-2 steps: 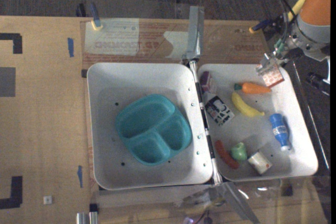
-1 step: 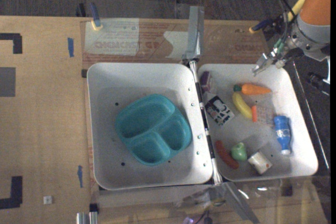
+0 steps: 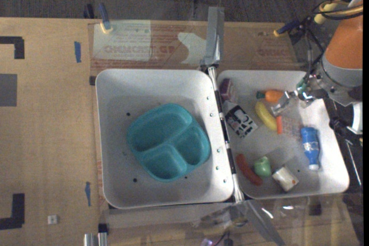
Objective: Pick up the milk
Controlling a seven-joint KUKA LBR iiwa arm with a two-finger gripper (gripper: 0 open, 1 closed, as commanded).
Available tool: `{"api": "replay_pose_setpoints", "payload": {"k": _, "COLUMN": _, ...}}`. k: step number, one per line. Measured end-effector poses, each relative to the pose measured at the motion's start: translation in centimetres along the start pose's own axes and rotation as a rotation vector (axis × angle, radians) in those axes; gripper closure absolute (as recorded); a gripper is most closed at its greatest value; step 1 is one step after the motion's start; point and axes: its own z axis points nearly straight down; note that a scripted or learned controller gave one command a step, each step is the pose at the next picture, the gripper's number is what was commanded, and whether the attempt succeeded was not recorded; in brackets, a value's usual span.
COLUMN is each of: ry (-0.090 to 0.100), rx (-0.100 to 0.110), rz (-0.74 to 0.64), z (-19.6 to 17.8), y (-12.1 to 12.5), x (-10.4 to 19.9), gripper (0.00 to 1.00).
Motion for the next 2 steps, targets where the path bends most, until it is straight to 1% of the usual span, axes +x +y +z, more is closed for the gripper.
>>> {"api": "replay_pose_setpoints", "payload": {"k": 1, "ry": 0.002, "rx": 0.003, "rz": 0.245, "z": 4.9, "y": -8.7, "x": 8.2, "gripper": 0.0}}
{"api": "replay_pose_setpoints", "payload": {"k": 2, "ry": -0.003, "rx": -0.006, "rz": 0.252, "z": 7.7, "y": -0.3, "x": 8.2, "gripper": 0.0}}
